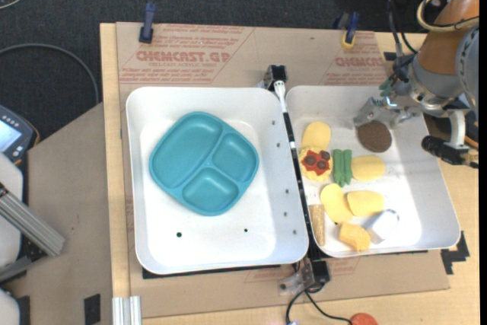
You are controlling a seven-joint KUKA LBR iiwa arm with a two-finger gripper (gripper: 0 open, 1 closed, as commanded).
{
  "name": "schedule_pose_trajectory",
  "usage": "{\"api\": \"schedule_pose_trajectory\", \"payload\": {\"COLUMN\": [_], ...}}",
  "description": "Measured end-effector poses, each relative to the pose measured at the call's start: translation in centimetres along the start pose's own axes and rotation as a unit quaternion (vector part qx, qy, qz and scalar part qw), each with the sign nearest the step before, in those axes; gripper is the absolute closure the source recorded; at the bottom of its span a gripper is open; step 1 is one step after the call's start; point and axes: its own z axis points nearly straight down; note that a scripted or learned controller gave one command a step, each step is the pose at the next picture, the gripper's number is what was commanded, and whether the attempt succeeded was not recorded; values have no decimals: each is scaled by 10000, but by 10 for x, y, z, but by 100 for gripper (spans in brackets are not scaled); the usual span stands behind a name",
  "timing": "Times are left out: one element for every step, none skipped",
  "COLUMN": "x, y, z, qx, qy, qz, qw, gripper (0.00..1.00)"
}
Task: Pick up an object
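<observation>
My gripper (378,116) hangs over the far part of the right bin (434,194), with its fingers spread open and nothing between them. Just in front of it lies a round brown patty (374,137), close to the fingertips but not gripped. Further toward the near side are a yellow oval piece (316,135), a small pizza slice (316,162), green beans (342,167), a yellow lemon-like piece (368,167), two more yellow pieces (335,201) (364,202), a cheese wedge (354,237) and a white-grey object (383,223).
The left bin (152,232) holds a teal divided plate (203,162). A black divider rail (291,156) runs between the bins. Both bins rest on a cardboard sheet (190,49) held by blue clamps (147,20).
</observation>
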Motion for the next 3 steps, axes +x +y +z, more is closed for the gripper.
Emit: {"api": "schedule_pose_trajectory", "payload": {"x": [-4, 66, 143], "y": [0, -16, 5], "z": [-12, -350, -457], "qx": [-52, -148, -126], "qy": [-71, -112, -89], "qz": [-1, 8, -17], "qw": [10000, 9998, 9999], "gripper": [100, 100, 100]}}
